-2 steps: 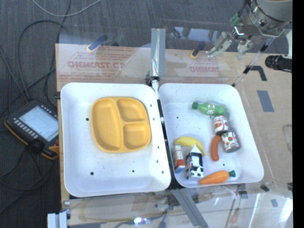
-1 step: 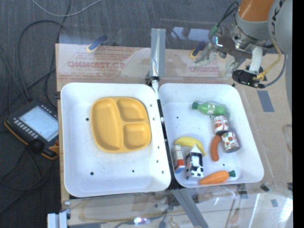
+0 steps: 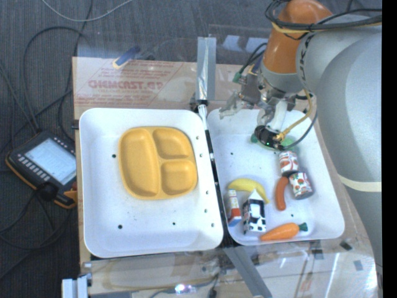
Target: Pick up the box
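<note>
Box (image 3: 253, 218) upright in right bin (image 3: 329, 228), long axis vertical; gripper (image 3: 268, 118) finger state unclear.

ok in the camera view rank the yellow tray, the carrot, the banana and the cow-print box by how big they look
1. yellow tray, by far the largest
2. cow-print box
3. carrot and banana, too alike in apparent size to separate; the box overlaps part of the banana

- Glossy white plastic: both bins (image 3: 93, 185).
- Smooth yellow plastic, soft sheen: tray (image 3: 158, 162).
- Printed card, black and white: box (image 3: 253, 214).
- Shiny printed metal: two cans (image 3: 294, 174).
- Matt grey shell, glossy orange band: arm (image 3: 347, 85).
- Dull brown board: worktop (image 3: 142, 85).
</note>
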You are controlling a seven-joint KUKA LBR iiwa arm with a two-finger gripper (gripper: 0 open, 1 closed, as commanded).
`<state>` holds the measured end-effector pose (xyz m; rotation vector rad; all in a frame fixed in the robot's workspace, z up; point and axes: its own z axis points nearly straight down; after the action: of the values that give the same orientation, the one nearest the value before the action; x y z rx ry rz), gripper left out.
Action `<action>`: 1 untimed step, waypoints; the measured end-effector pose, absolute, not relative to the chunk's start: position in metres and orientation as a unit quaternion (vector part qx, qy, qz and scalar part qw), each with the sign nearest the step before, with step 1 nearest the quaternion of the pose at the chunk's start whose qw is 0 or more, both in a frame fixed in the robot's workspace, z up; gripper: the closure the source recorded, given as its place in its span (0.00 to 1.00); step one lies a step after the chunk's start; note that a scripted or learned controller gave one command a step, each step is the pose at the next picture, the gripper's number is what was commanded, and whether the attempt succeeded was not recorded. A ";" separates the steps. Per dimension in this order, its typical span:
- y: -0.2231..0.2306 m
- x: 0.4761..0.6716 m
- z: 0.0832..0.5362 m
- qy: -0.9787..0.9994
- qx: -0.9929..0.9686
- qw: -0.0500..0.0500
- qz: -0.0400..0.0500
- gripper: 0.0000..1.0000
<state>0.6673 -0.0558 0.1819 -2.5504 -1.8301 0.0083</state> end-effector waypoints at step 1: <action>-0.055 0.667 0.191 -0.584 -0.812 0.002 0.002 1.00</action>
<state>0.6675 -0.0550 0.1911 -2.5479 -1.8310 0.0078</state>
